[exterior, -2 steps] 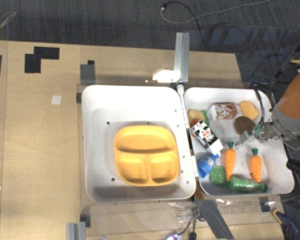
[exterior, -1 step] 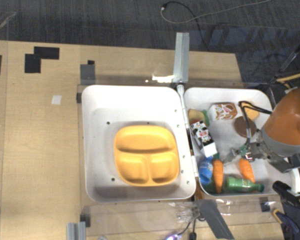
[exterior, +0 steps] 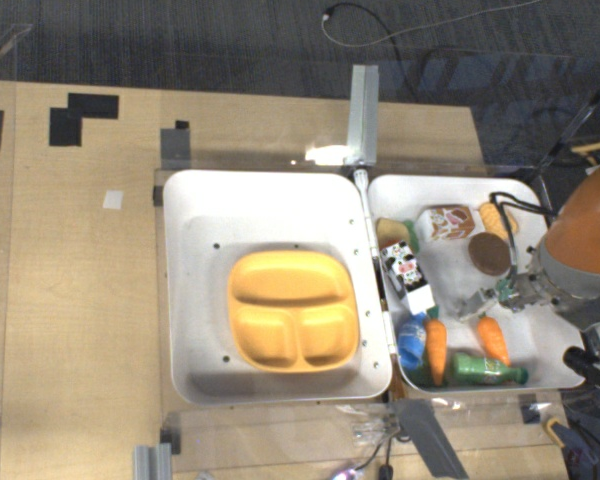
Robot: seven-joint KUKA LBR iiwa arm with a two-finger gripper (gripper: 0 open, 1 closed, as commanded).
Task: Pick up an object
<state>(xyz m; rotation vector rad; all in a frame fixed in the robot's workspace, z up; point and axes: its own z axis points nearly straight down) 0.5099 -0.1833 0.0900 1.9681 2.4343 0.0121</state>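
The arm is reaching into the right bin from the side, and its gripper is sitting low over the floor of that bin — looks like the approach-and-grasp step, nothing lifted yet. The fingers are too small and dark against the clutter to read, so whether they're spread or closed can't be told, and nothing is visibly sitting between them.

Using the gripper as the landmark: the small carrot is lying just below it, the brown round lid-like thing is just above it, and a longer carrot is off to its left, next to a blue object. The green bottle is lying on its side further below. Farther left of the gripper, the yellow divided tray is sitting alone in the left bin.

Likely target is the small carrot — next move probably calls for settling straight down around it without nudging it away.

Labels: the black-and-white carton and the red-and-white packet are both carrying print, but it's too small to read.
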